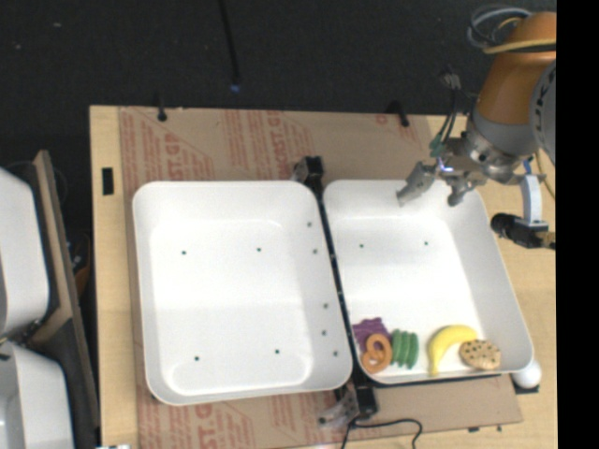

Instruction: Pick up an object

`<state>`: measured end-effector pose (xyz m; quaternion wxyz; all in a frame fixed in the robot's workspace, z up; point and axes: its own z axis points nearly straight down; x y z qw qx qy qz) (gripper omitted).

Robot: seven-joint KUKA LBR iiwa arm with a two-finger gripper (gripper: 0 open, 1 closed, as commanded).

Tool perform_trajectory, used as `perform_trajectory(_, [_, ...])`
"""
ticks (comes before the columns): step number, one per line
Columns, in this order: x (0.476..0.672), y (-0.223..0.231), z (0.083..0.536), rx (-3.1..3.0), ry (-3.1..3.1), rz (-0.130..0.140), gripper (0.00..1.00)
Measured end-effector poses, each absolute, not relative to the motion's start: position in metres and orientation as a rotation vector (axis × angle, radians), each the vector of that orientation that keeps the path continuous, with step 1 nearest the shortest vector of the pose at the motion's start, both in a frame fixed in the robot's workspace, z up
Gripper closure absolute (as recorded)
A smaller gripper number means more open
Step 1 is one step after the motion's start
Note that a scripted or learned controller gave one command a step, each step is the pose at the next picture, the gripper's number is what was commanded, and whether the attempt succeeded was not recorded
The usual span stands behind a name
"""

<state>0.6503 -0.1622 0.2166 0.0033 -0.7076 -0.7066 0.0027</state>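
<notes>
My gripper [435, 190] hangs over the far edge of the right bin [421, 251], its two fingers spread apart with nothing between them. Along that bin's near edge lie a yellow banana [449, 344], a brown cookie [480, 354], a green ribbed piece [404, 348], an orange ring [377, 352] and a purple piece [369, 328]. All of them sit well below the gripper in the view, untouched.
The left bin [234, 288] stands beside the right one on a cardboard sheet [206, 148]. A black clip [309, 169] sits at the far end of the seam between the bins. White bin stacks [23, 279] stand at the left edge.
</notes>
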Motion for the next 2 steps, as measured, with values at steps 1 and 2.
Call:
perform_trajectory(1, [0.652,-0.162,0.222,-2.222,-2.222,-0.001,0.0])
perform_trajectory(2, [0.651,-0.165,0.18,-2.221,-2.219,0.003,0.0])
